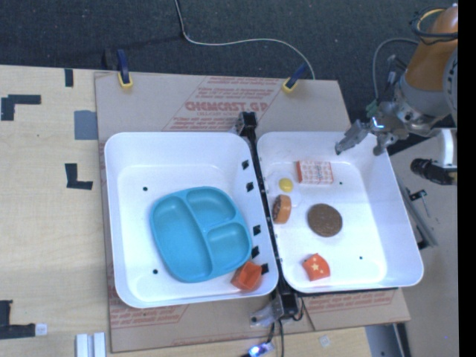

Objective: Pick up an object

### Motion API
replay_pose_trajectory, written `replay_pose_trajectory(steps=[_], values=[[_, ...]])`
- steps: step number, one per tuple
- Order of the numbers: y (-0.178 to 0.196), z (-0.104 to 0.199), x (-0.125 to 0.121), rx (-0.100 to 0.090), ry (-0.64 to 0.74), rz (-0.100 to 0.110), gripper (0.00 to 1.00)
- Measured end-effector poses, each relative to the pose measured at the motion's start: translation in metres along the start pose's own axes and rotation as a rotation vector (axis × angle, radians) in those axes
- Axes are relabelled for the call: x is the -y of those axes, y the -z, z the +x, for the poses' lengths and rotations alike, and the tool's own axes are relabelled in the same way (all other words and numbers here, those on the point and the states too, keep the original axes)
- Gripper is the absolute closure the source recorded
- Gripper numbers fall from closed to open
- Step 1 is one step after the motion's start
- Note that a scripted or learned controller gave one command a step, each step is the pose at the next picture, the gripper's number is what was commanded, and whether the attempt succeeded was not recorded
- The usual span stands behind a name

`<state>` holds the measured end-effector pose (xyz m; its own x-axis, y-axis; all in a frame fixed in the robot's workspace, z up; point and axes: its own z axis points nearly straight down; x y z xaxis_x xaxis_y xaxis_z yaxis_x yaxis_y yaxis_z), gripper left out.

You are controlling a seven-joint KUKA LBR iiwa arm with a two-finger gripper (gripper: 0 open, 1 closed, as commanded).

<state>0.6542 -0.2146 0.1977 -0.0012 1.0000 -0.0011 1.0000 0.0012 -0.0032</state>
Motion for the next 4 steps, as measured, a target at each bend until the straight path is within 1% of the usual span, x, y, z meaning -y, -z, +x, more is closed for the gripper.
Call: replay_pose_trajectory(steps=[1, 2, 3, 4], values=[[-0.064, 0.000, 0.001, -0.001, 0.001, 0.002, 0.00], [-0.111, 0.001, -0.001, 0.000, 0.000, -0.005, 0.00], [-0.093, 0.002, -0.005, -0.001, 0.003, -0.018, 1.00], [-0.035, -0.006, -0.004, 0.001, 0.000, -0.006, 1.00]])
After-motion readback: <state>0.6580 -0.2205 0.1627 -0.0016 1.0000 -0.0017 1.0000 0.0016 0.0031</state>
